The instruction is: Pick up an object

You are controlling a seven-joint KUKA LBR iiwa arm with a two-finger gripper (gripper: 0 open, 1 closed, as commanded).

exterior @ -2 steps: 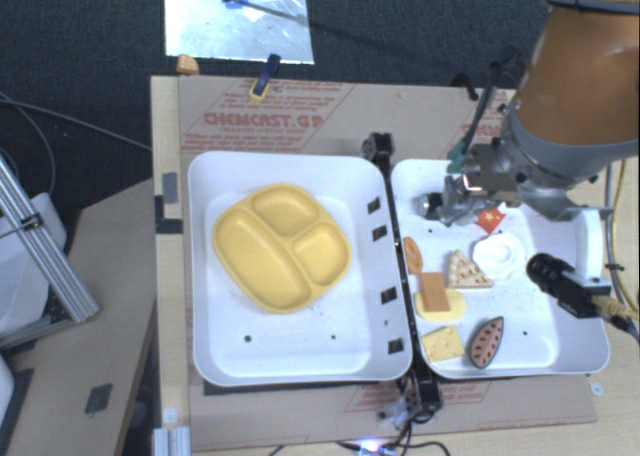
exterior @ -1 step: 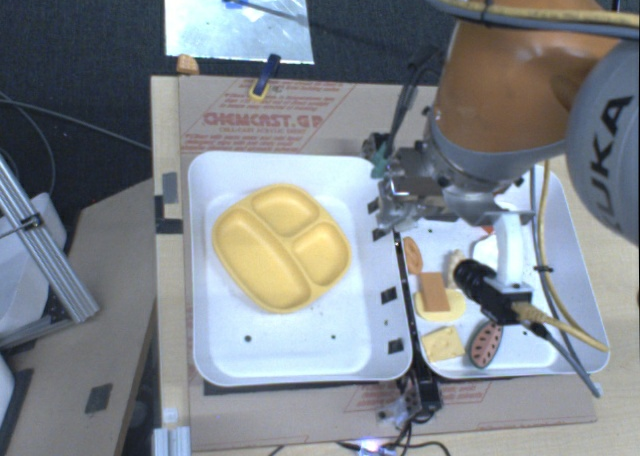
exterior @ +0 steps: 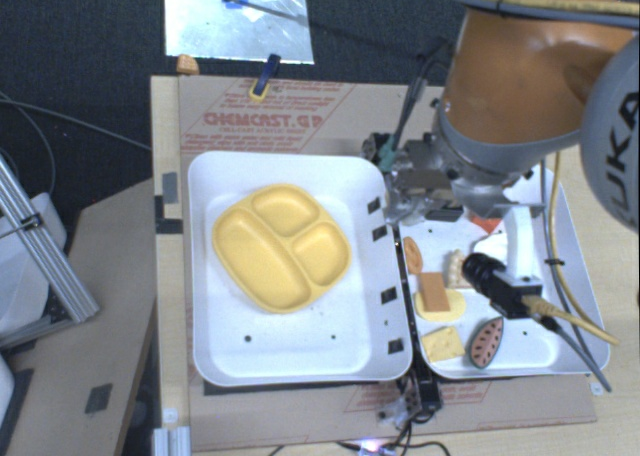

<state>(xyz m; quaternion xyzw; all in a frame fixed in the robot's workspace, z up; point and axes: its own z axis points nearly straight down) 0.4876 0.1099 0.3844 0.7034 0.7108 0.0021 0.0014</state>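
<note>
While cardboard (exterior: 270, 119) underlies both white bins (exterior: 300, 356), dark carpet (exterior: 80, 44) beyond, the arm's (exterior: 520, 64) grasp cannot be told.

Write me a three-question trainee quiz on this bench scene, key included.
1. True or false: the yellow three-compartment plastic plate lies in the view's left white bin.
2. Which lies in the view's right white bin? A) blue mug B) pale yellow square block C) green ball
3. Fill in: the grey arm with the orange band hangs over the ____ bin.
Key: 1 true; 2 B; 3 right.
</note>
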